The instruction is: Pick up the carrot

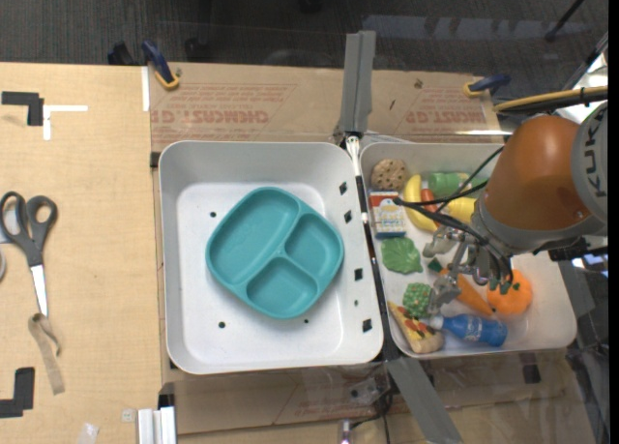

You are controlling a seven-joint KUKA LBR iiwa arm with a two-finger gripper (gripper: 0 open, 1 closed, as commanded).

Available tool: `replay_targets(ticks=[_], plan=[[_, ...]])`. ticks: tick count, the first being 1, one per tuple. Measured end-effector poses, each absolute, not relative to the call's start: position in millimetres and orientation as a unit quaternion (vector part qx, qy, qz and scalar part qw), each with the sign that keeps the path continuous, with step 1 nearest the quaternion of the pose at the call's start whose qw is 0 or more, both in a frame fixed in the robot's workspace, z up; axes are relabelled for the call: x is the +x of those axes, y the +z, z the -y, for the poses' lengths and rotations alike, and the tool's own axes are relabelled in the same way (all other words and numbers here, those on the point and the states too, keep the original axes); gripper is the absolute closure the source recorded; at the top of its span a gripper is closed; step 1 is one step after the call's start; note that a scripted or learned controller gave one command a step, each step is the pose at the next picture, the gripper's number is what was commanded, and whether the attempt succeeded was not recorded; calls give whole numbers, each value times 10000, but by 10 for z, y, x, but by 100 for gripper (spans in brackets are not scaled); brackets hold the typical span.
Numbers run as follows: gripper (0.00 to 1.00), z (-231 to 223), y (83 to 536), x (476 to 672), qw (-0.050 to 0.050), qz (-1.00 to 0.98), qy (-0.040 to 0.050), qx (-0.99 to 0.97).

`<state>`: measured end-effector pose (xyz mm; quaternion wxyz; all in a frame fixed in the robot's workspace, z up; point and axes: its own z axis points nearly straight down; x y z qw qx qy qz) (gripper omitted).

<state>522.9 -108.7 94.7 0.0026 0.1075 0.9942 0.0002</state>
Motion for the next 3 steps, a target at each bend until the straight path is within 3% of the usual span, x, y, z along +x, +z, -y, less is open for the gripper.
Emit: replay_targets(ticks=[1, 2, 3], plan=[[100, 1080, 1056, 5241, 35, -9944, 5, 1057], [100, 1487, 1056, 4781, 4, -9855, 1, 1697], [100, 820, 1932, 4788, 12, -9913, 3, 1315]])
